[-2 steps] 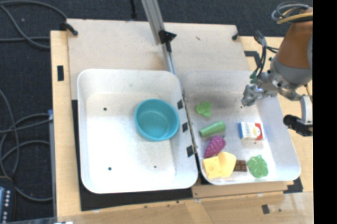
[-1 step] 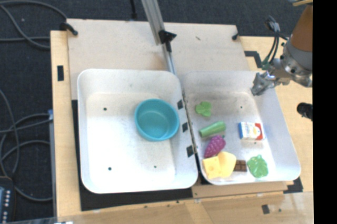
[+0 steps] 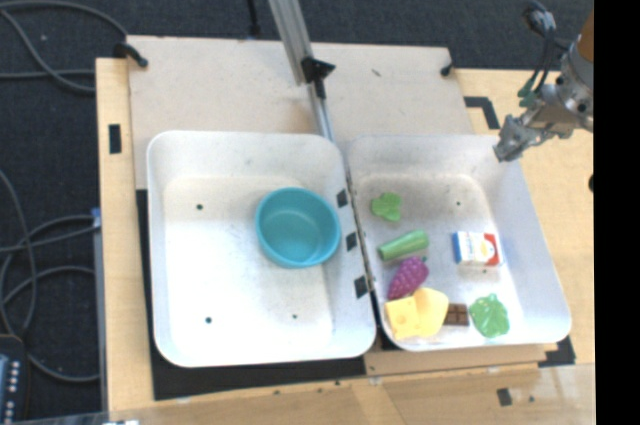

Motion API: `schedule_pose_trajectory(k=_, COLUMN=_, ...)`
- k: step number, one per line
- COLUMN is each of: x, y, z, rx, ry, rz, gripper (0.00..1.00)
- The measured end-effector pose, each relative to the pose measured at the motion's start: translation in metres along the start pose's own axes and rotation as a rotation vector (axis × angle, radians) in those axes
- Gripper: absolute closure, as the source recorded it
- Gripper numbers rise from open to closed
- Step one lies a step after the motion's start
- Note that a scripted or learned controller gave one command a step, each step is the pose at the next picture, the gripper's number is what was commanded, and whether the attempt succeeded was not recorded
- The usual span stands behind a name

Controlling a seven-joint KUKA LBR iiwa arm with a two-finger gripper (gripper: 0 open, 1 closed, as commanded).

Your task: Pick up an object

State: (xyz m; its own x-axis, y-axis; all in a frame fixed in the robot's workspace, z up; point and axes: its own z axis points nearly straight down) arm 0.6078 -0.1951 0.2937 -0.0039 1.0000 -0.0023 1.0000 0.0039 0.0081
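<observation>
Small plastic objects, among them a green cylinder (image 3: 403,244) and a purple grape bunch (image 3: 407,277), lie loose in the right bin (image 3: 525,213), ready for picking. The gripper (image 3: 509,145) hovers above its far right rim, carrying nothing; I cannot tell its opening.

One fixed camera looks down aslant on both bins (image 3: 160,213).

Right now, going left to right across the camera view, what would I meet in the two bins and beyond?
Blue bowl in the left bin → green cylinder → white carton in the right bin → gripper above that bin's far right corner.
</observation>
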Motion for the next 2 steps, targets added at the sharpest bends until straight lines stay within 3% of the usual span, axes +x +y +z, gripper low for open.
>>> schedule_pose_trajectory(k=2, x=0.110, y=-0.012, z=0.019, rx=0.008, ry=0.002, rz=-0.001, gripper=1.00)
